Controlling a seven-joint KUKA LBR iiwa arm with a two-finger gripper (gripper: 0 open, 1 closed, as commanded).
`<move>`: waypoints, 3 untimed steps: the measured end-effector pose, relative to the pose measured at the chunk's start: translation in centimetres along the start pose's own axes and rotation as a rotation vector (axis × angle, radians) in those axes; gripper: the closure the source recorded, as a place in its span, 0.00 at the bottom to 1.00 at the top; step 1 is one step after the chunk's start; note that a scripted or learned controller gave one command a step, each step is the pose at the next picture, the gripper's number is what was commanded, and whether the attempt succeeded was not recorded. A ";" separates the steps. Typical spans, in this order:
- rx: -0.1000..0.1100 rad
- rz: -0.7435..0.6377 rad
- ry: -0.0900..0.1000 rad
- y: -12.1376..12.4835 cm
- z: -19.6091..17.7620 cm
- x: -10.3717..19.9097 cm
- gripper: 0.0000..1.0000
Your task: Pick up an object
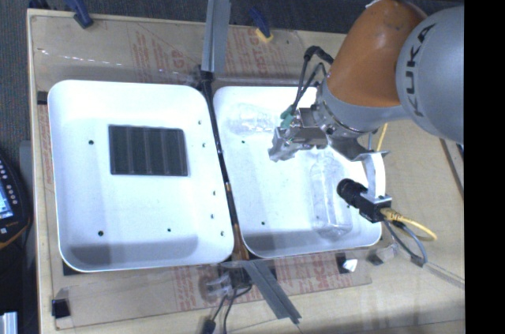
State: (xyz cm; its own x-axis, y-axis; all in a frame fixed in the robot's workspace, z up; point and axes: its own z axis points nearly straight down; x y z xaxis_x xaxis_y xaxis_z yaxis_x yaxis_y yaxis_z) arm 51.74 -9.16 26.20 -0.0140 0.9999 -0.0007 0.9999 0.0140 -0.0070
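Observation:
Two clear plastic objects lie in the right bin (260, 234). One is a clear bottle (326, 194) lying lengthwise near the bin's right wall. The other is a small clear piece (249, 119) at the bin's far left. My gripper (282, 145) hangs over the middle of the right bin, between the two, with nothing seen between its fingers. The grey arm with its orange band (371, 56) reaches in from the right and hides the bin's far right corner.
The left bin (79, 238) holds a dark ribbed rectangular block (148, 150). A grey divider bar (215, 32) runs between the bins at the back. Blue clamps (77, 7) grip the bench's far edge. Cables (406, 226) trail off the arm at the right.

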 end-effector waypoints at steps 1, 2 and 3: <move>-0.004 0.336 0.001 -0.4 0.1 4.4 1.00; -0.004 0.338 0.001 -0.4 0.1 4.3 0.00; -0.006 0.292 0.001 0.5 0.6 -0.5 0.00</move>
State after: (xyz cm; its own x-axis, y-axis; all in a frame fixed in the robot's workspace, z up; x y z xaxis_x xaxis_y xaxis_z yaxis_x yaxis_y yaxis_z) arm 52.19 -9.67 25.59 0.2746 0.9616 -0.0006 0.9616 -0.2746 -0.0009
